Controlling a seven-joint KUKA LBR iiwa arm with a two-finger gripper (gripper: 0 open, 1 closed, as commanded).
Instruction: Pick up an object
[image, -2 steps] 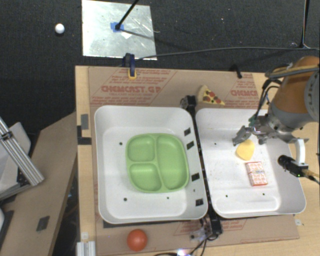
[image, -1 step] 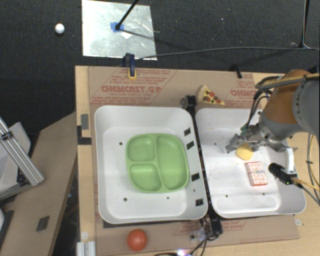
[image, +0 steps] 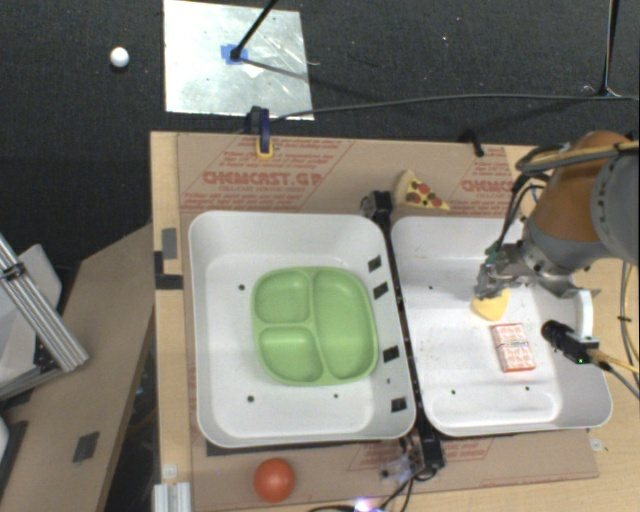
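— Yellow is what sits right under the hand: a cheese-like wedge in the right bin, its upper end tucked beneath the metal tip. Is it gripped?

— I cannot tell. The hand is low over the wedge, touching it or nearly so, but whether it is wide or narrow is lost in the clutter of the wrist, so I wouldn't say it holds anything.

— What else is near?

— A small red-and-white box lies just beside the wedge, toward the bin's front. Further out, the left bin carries a green divided plate. On the desk beyond the bins rests a pizza-slice toy, and an orange ball sits at the front edge.

— What could go wrong?

— My guess: the wedge is sloped and smooth, so a pinch on its tapered end could squeeze it out sideways. It might skid into the box, or the hand might rise with nothing.
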